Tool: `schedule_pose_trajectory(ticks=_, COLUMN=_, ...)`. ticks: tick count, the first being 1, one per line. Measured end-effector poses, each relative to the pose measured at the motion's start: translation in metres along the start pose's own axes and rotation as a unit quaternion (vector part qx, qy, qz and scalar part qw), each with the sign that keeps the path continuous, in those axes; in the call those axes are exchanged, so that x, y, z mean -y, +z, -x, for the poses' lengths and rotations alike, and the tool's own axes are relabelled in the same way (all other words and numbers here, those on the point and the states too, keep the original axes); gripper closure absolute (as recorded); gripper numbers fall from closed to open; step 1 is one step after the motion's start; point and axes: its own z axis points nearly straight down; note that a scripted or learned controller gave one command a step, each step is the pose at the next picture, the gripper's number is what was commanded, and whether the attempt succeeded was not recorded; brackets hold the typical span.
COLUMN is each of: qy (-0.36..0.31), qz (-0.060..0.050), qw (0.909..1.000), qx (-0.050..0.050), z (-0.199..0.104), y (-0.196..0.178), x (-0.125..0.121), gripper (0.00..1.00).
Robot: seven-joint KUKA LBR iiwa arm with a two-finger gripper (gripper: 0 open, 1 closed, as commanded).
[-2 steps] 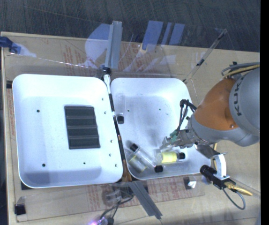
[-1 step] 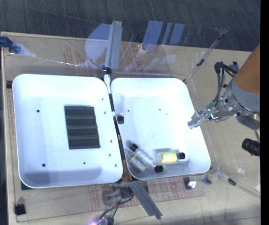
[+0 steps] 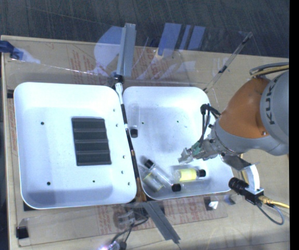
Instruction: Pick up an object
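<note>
Our gripper (image 3: pixel 187 156) hovers above the yellow bottle (image 3: pixel 187 175) — fingers perhaps apart, we cannot tell; light, slick — grasp mid-body.

Grey arm (image 3: pixel 274 119) with orange band, black "KUK" lettering, and black wrist cable.

You look down on a pale wooden surface (image 3: pixel 61 51) with faint red print; dark grey carpet (image 3: pixel 61 7) runs beyond its far edge; clear plastic sheets (image 3: pixel 154 61) catch soft light there.
</note>
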Motion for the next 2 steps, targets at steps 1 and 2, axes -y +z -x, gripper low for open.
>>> schedule_pose_trajectory(ticks=1, qy=-0.039, qz=0.003, qw=0.9992, qx=0.003, z=0.001, y=-0.152, x=-0.001, gripper=0.0)
schedule_pose_trajectory(ticks=2, qy=-0.105, qz=0.0, qw=0.9945, qx=0.0, z=-0.02, y=-0.001, x=-0.004, gripper=0.0)
